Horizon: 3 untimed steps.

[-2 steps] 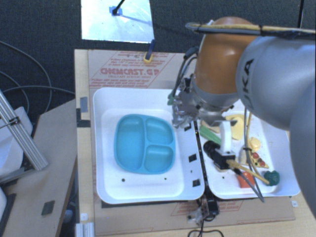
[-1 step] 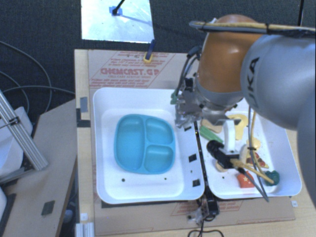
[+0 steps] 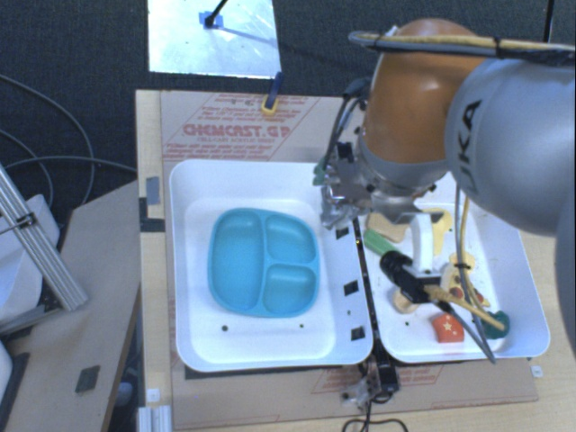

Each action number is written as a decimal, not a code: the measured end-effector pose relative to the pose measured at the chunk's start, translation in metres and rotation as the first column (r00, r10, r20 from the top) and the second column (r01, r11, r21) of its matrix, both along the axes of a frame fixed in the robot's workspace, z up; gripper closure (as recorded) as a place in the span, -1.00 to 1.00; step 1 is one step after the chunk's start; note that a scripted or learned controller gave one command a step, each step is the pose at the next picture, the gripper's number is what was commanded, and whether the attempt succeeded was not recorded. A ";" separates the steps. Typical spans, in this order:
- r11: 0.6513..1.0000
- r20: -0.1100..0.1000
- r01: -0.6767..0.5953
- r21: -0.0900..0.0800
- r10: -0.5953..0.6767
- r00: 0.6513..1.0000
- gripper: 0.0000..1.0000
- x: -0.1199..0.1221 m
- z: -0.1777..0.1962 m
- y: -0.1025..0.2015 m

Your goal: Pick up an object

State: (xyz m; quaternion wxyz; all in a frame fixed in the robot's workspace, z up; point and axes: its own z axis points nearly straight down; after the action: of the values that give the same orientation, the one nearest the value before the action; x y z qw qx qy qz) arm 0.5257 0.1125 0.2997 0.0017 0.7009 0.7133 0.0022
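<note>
Gripper (image 3: 336,207) is over the divider between the 2 bins, far end. Opening and hold: can't tell (wrist blocks it). Blue plate (image 3: 264,264) at 8 o'clock, in left bin (image 3: 193,331). Pickable stuff at 4 o'clock in right bin (image 3: 517,277): yellow piece (image 3: 439,228), red block (image 3: 448,328).

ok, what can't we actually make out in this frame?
Camera view:
- right bin far half: hidden under the arm.
- yellow pieces: partly covered by the arm, shapes unclear.
- clutter around the red block: overlapping, too small to identify.
- arm's upper links: cut off by the right edge.
</note>
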 end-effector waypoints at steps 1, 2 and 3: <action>1.000 -0.018 0.010 -0.003 -0.010 1.000 1.00 0.018 -0.147 0.027; 1.000 -0.001 0.027 -0.005 -0.027 1.000 1.00 0.039 -0.114 -0.087; 1.000 -0.004 0.009 0.002 -0.009 1.000 1.00 0.034 -0.115 -0.024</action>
State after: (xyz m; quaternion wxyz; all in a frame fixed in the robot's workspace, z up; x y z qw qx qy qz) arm 0.5600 0.0884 0.1843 -0.0006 0.7040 0.7102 0.0014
